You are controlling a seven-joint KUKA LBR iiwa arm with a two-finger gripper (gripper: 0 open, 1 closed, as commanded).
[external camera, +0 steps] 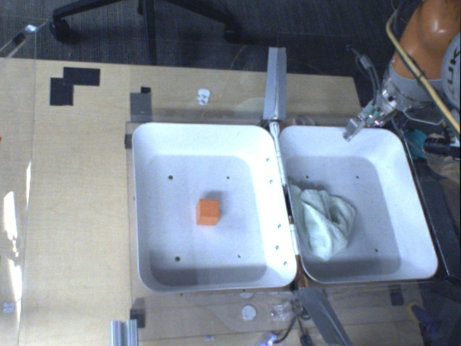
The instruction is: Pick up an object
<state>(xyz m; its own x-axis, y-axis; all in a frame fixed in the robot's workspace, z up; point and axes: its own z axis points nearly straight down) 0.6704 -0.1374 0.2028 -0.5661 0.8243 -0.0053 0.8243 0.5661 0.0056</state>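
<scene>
A small orange cube (208, 212) rests near the middle of the left white bin (155, 265). A crumpled white cloth (324, 218) lies in the right bin (403, 186), against its left wall. The gripper (359, 125) hangs at the back right corner of the right bin, over its rim, far from both objects. Nothing is visible between its fingers.
A grey metal post (274, 85) stands behind the divide between the bins. The wooden bench (65, 193) extends to the left. The arm's orange band (428, 24) and cables fill the upper right corner. A chair base (144, 6) sits on the floor behind.
</scene>
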